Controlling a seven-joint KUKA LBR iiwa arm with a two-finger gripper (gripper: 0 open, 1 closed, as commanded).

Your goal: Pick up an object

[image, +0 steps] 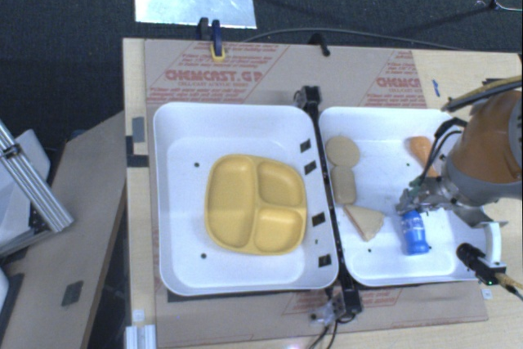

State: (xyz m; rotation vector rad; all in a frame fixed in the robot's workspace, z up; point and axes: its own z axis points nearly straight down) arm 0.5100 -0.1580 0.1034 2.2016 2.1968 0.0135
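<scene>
In the right bin [384, 274] lie a blue bottle-like object [415, 234], a tan round piece [342, 150], a tan oval piece [345, 184], a tan wedge [364, 221] and an orange piece [419, 148]. My gripper [411, 203] hangs low over the right part of this bin, right at the top end of the blue object. The arm's wrist hides part of the bin's right side. I see nothing lifted off the bin floor.
The left bin [176, 176] holds a yellow divided plate [256, 203]. A black divider with clips [320, 200] runs between the bins. The arm's body [490, 159] covers the right bin's right edge. A metal frame [33, 184] stands at the far left.
</scene>
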